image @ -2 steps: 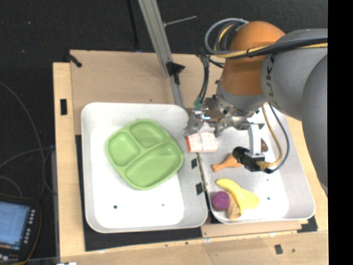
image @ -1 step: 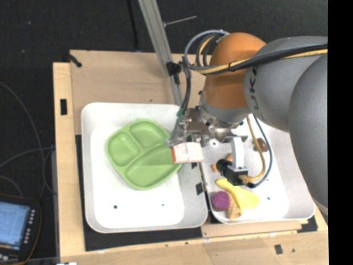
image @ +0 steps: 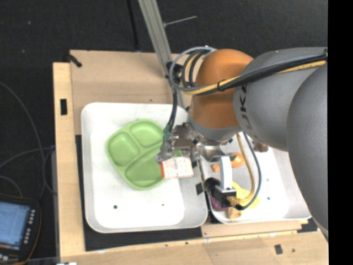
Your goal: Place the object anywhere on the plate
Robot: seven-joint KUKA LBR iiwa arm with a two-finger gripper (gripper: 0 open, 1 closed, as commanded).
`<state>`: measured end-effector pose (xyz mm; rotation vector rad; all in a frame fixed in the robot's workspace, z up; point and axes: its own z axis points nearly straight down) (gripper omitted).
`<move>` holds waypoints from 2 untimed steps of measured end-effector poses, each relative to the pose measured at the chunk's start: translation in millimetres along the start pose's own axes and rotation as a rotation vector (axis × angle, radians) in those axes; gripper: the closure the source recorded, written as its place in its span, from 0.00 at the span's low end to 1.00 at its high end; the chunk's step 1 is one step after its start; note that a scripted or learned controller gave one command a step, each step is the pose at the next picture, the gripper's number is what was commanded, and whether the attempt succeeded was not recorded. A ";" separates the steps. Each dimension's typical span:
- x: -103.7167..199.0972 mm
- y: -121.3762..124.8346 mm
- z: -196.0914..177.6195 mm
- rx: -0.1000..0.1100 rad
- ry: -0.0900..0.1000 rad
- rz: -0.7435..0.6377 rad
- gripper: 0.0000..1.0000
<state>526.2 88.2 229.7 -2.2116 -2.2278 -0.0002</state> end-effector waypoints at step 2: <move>18.6 -3.4 -3.7 -0.004 -0.001 0.005 0.00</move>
